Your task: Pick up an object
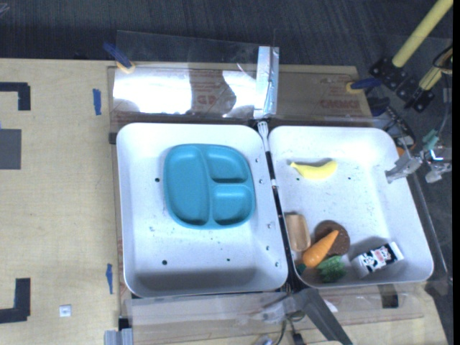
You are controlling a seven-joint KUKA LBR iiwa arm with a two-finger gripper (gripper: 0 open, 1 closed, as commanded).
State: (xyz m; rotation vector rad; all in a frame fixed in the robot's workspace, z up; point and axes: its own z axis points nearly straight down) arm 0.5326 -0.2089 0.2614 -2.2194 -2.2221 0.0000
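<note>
2 white bins are seen side by side on the bench. A blue divided plate (210,185) lies flat in the left bin (136,257), and it is taken here as the landmark. All the small objects are held by the right bin (374,192), on the far side of the shared rim from the plate. A yellow banana (314,168) lies level with the plate's upper edge, just beyond the rim. Below the plate's level, toward the near wall, a cluster is found — a tan block (297,229), an orange carrot (320,249) resting across a brown disc (338,234), a green piece (331,268) and a black-and-white carton (378,257). Well right of the plate, metal parts (411,162) are seen at the bin's edge — whether the pincer is apart or together cannot be told.
</note>
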